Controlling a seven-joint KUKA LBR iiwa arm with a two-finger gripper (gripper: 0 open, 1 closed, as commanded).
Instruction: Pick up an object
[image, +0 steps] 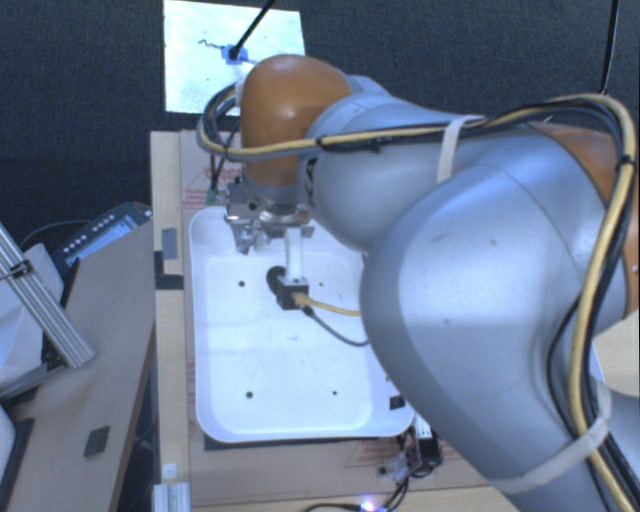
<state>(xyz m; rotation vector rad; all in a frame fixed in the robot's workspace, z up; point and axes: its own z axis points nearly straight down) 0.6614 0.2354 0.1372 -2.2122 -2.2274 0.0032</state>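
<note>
Claw (268, 240) hangs over the upper part of the white bin (240, 400), a little above the middle of the frame, and from my seat I cannot tell how it is set. Just below it I see a small black block (290, 292) at the foot of a white post (294, 255) that comes down from the wrist; whether that block is a loose object or part of the tool, I cannot say. A yellowish cable (335, 310) runs from the block toward the right. I can make out no other loose object on the bin floor, which shows a few small dark dots. Above the claw sits the orange band (285, 110), and the grey arm (480, 280) fills the right of the frame. The counter (170, 330) edges the bin on the left. A white sheet (200, 60) lies at upper left.
</note>
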